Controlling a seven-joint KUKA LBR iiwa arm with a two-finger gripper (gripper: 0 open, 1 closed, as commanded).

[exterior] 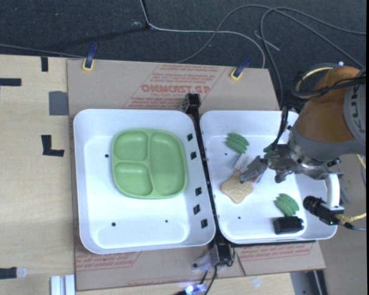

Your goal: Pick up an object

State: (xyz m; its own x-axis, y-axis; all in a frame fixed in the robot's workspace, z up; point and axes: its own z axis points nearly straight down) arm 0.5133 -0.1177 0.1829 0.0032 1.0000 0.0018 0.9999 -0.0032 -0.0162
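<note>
The right bin (267,229) holds a tan biscuit-shaped piece (237,190) left of centre, a green ridged piece (237,142) near its back, another green ridged piece (286,203) at the front right and a small black block (288,225) by the front wall. My gripper (251,170) hangs low over the middle of this bin, just above and right of the tan piece, its tips next to a small grey-white item (240,161). Nothing shows clearly between the fingers.
The left bin (89,226) bears a green divided plate (149,163). A black clip row (200,171) runs along the join between the bins. Cables (234,23) trail over the dark cloth behind the bench.
</note>
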